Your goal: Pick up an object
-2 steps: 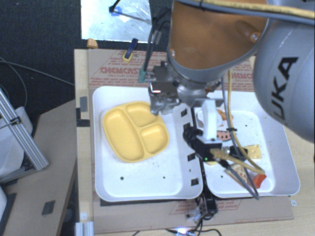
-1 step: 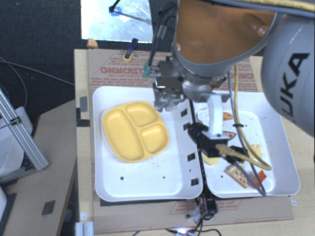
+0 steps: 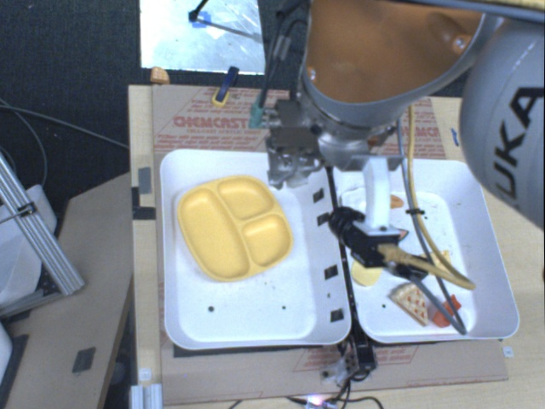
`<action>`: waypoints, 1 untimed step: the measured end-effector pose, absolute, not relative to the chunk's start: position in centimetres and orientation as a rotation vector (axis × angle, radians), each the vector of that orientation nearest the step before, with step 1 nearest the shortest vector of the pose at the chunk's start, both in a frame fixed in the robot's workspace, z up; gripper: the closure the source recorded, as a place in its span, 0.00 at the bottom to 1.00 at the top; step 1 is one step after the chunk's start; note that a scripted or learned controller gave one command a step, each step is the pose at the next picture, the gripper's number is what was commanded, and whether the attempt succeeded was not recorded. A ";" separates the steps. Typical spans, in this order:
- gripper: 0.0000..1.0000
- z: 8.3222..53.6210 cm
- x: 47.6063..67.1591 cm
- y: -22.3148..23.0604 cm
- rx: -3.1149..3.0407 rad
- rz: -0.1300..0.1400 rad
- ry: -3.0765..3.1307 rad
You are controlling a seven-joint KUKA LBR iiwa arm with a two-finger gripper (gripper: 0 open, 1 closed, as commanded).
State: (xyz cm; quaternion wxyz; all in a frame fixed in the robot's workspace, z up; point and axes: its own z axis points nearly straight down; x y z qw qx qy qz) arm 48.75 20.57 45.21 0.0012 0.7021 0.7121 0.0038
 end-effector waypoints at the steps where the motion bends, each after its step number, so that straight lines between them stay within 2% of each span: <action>1: 1.00 39.5 48.7 13.8 2.228 -0.006 2.216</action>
